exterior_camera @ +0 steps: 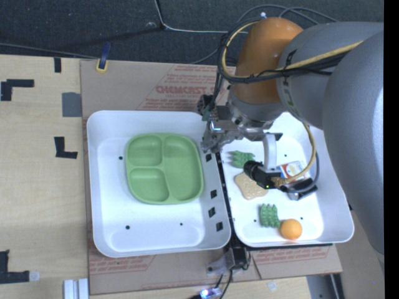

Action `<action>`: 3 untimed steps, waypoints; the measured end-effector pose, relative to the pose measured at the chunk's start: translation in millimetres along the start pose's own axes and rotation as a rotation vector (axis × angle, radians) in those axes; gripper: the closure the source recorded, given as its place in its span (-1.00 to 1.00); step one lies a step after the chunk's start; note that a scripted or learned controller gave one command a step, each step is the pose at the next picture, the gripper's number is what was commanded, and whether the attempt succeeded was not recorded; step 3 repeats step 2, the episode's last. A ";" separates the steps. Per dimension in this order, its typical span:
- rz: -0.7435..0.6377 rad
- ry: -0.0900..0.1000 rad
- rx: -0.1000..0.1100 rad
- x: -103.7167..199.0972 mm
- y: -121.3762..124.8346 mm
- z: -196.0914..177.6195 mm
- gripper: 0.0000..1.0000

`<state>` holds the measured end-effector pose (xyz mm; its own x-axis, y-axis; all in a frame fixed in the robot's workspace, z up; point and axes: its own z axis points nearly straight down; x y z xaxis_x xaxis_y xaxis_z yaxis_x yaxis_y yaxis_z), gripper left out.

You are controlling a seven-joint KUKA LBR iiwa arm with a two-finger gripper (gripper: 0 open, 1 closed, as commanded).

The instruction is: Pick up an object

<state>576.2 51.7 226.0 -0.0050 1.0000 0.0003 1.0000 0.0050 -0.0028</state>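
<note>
My gripper [212, 137] hangs over the top left corner of the right bin [333, 220], right at the divider between the two bins. Several small objects lie in that bin. A green leafy toy [240, 159] sits just right of the gripper. Below it lies a tan, toast-like piece [249, 187]. Toward the front edge are a ridged green block [269, 215] and an orange ball [290, 229]. A small red and white packet [292, 167] lies further right. Nothing shows between the gripper and these objects.
The left bin [109, 223] holds a green divided plate [165, 168]. The arm's large grey body and orange band [265, 48] cover the back right of the right bin. Brown cardboard [143, 89] lies under both bins.
</note>
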 end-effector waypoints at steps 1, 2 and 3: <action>0.000 -0.001 0.001 49.4 -0.7 11.1 1.00; 0.003 -0.001 0.000 47.1 -0.6 10.6 -1.00; 0.003 -0.001 0.000 47.1 -0.6 10.6 -1.00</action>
